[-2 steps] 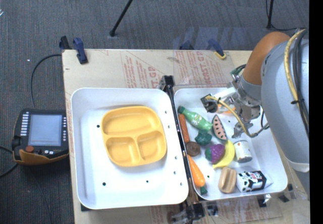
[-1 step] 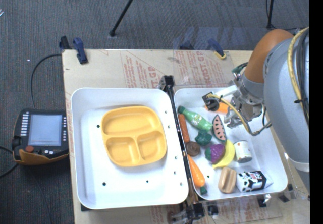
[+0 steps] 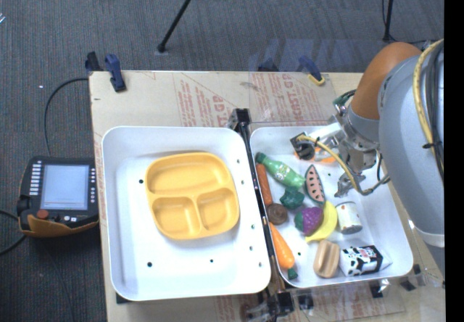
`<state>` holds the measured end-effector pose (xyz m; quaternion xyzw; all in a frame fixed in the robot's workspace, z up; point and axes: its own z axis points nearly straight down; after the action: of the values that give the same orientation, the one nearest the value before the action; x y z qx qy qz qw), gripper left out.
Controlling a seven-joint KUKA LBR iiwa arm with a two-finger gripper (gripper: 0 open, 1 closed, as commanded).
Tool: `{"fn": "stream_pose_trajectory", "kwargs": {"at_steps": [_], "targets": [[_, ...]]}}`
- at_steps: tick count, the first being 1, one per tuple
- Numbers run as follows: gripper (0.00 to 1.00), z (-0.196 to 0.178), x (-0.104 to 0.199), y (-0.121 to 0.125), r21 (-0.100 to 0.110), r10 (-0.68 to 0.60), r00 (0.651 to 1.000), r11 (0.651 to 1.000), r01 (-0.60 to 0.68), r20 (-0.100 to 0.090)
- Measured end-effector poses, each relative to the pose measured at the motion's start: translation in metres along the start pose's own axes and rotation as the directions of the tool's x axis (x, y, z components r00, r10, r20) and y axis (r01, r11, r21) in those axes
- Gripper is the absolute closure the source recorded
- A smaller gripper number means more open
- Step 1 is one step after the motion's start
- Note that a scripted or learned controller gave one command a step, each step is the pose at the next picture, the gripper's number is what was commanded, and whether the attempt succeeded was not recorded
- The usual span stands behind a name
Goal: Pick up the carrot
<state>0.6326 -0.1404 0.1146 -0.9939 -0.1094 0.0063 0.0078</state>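
The carrot is orange with a green leafy end and lies at a slant along the left wall of the right bin, near its front corner. My gripper hangs over the right middle of that bin, above a small grey can and right of a watermelon slice. It is well to the right of the carrot and farther back, with several toys in between. Nothing of the carrot is under it.
The right bin also holds a green bottle, a thin red-orange stick, purple grapes, a banana, a bread roll and a milk carton. A yellow divided tray sits in the left bin.
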Motion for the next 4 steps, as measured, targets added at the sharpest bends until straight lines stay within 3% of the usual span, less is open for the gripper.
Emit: {"fn": "stream_pose_trajectory", "kwargs": {"at_steps": [1,2,3,4], "targets": [[0.00,0.029,-0.009,-0.004,-0.010,0.015,1.000,1.000,-0.015,-0.004],[0.00,-0.110,-0.009,0.060,-0.021,-0.037,0.999,0.999,0.037,-0.020],[0.00,0.027,-0.089,0.013,-0.002,-0.132,0.991,0.991,0.132,0.005],[0.00,0.016,-0.042,0.034,-0.010,0.022,1.000,1.000,-0.022,-0.007]]}}
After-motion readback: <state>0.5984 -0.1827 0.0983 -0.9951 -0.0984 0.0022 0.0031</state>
